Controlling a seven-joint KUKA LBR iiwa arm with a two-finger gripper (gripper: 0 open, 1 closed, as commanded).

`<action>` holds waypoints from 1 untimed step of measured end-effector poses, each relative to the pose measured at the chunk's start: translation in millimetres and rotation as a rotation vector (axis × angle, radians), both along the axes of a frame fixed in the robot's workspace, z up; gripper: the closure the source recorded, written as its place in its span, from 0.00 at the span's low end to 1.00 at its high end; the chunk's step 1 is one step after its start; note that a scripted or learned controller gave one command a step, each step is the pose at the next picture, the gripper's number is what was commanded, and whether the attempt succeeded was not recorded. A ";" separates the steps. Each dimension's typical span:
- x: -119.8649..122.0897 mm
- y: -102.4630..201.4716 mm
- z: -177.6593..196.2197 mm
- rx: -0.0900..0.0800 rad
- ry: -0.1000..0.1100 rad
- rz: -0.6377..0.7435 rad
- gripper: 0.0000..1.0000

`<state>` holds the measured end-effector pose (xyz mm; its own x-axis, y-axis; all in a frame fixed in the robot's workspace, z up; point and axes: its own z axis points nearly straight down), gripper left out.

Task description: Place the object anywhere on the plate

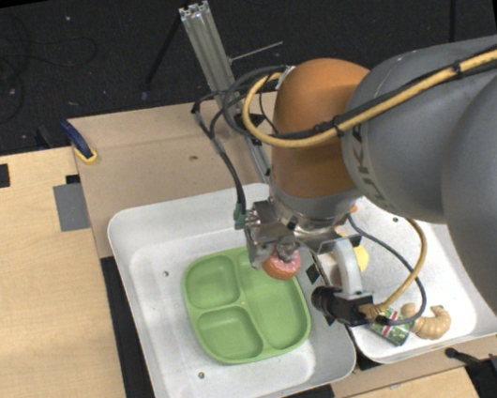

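Bench of pale wood point(30, 308) — dark floor point(61, 55) behind; fingers point(283, 259) closed on pink object point(286, 267).

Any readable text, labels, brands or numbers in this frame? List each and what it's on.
None readable.
green plate: plain, no print.
white bins: no labels or marks that read as text.
arm wrist and gripper: no legible brand or number.
small packet-like item in the right bin: has colored patches, too small and blurred to read.
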<state>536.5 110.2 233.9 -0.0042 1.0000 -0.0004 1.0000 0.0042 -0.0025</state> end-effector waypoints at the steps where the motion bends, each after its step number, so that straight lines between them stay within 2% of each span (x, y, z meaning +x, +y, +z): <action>1: -0.6 -1.9 0.0 0.000 0.002 -0.002 0.00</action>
